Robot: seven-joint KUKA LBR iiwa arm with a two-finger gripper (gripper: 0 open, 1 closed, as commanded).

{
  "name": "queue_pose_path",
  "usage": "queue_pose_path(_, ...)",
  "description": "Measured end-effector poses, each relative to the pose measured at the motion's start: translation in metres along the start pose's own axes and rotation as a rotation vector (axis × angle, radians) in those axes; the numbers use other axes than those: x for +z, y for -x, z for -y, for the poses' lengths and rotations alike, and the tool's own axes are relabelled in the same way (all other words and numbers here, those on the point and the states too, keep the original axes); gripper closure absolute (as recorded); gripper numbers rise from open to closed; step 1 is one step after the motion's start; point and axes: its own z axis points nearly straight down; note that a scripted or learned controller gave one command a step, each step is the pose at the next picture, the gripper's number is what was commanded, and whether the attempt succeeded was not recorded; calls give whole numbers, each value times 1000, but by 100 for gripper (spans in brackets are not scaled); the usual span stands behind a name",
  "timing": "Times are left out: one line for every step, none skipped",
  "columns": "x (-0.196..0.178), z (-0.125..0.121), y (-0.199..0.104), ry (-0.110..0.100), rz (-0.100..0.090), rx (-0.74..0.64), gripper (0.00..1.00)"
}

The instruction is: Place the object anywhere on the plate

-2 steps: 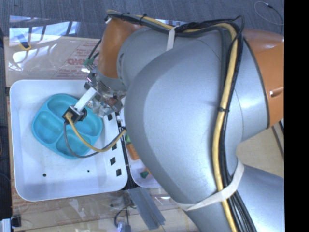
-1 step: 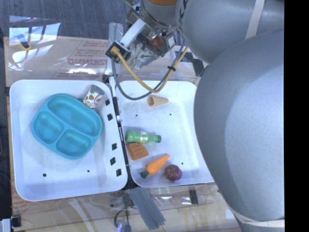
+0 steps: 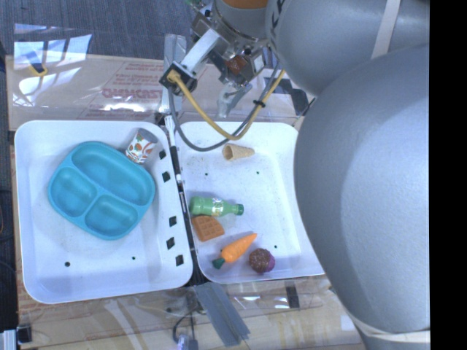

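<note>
Grey arm (image 3: 365,159) looms over right bin; pincer (image 3: 235,97) past far edge, grip state unclear.
Small printed cup (image 3: 139,148) tipped against blue plate's (image 3: 102,189) far corner, left bin: likely light, rigid; take across its sides.

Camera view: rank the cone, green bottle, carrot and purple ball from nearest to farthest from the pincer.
Measured from the pincer, which is above the right bin's far edge:
1. Cone, far end of the right bin.
2. Green bottle, mid-bin by the divider.
3. Carrot, near end.
4. Purple ball, near end, just right of the carrot; close to the carrot's rank.
</note>
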Motion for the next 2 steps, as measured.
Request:
queue_pose_path(81, 18, -27, -2, 4, -118, 0)
queue_pose_path(140, 53, -54, -1, 3, 55, 0)
